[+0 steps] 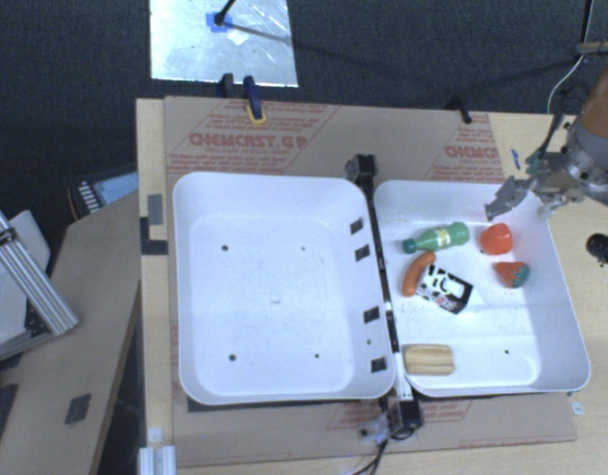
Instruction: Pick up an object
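Bottle (438, 237) lies in the right bin (557, 354), long axis near level, cap end toward the gripper (527, 194), just below-left of its fingers; tomato (496, 238) sits under them; arm reaches in from the right, fingers spread, holding nothing.

The right bin (552, 359) carries all the clutter, and the green bottle (438, 237) serves as the landmark. Just right of it sits a red ball (496, 238); below and right of that, a red-and-teal piece (513, 274). Directly below the bottle an orange sausage (417, 272) touches a black-and-white packet (446, 289) (no gap between them for a finger). Farther below, against the divider (375, 265), lies a bun (429, 359). Right of the bun the floor is bare. Left of the bottle, past the divider, the left bin (274, 295) offers open floor throughout. The gripper (527, 194) hangs above the rim, up and right of the bottle.
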You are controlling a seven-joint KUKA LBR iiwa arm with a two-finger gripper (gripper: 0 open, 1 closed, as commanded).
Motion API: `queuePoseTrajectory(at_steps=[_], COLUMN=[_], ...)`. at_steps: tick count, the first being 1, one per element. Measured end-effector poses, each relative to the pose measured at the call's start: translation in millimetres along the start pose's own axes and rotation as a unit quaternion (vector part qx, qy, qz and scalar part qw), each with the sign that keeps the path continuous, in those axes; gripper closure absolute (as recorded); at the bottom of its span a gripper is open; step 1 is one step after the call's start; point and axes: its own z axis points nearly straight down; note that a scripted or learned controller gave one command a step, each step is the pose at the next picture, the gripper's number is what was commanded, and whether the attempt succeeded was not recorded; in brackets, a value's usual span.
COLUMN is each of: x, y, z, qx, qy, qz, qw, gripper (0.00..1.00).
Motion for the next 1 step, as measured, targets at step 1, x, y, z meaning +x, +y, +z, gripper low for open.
queuePoseTrajectory(at_steps=[1], x=[0.1], y=[1.1], z=[-11.5], qx=[-0.002], qy=[0.000], qz=[-0.002], qw=[1.0000], gripper=[1.00])
